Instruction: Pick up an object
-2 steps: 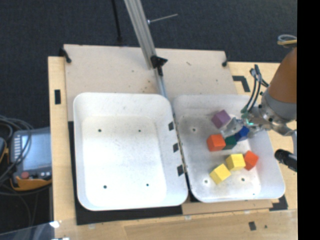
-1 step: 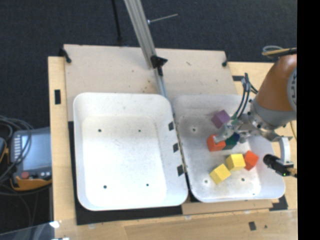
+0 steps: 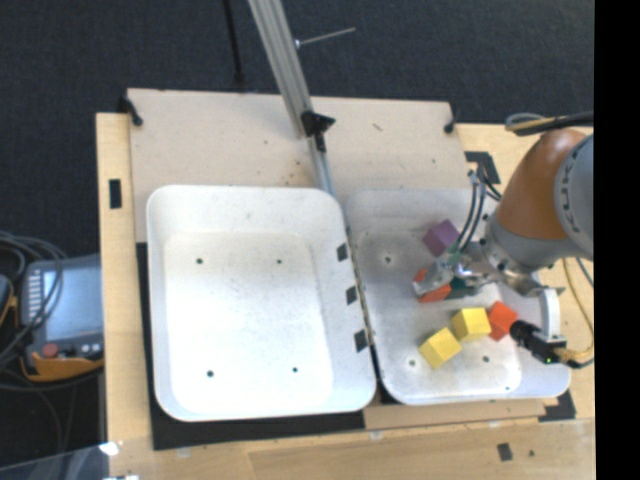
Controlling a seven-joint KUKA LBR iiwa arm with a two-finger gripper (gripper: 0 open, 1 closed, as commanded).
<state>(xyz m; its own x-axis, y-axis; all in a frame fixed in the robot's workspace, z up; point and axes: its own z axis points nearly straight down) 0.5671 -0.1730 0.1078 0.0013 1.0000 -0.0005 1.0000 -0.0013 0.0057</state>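
Note:
The right bin (image 3: pixel 400 368) holds several small objects. A purple block (image 3: pixel 439 236) lies toward its back. Two yellow blocks sit near the front, one (image 3: pixel 439 348) to the left and one (image 3: pixel 470 323) to the right, with an orange-red block (image 3: pixel 501 320) beside the latter. My gripper (image 3: pixel 440 281) reaches down into the middle of this bin from the right, just below the purple block. A red-orange piece (image 3: pixel 434 290) with a green bit sits right at its tip; whether it is between the fingers is not visible.
The left bin (image 3: pixel 170 268) sits beside the right one, with a dividing edge (image 3: pixel 355 288) between them. A slanted metal pole (image 3: pixel 285 63) rises behind the bins. A pendant device (image 3: pixel 55 318) and cables lie off the bench at left.

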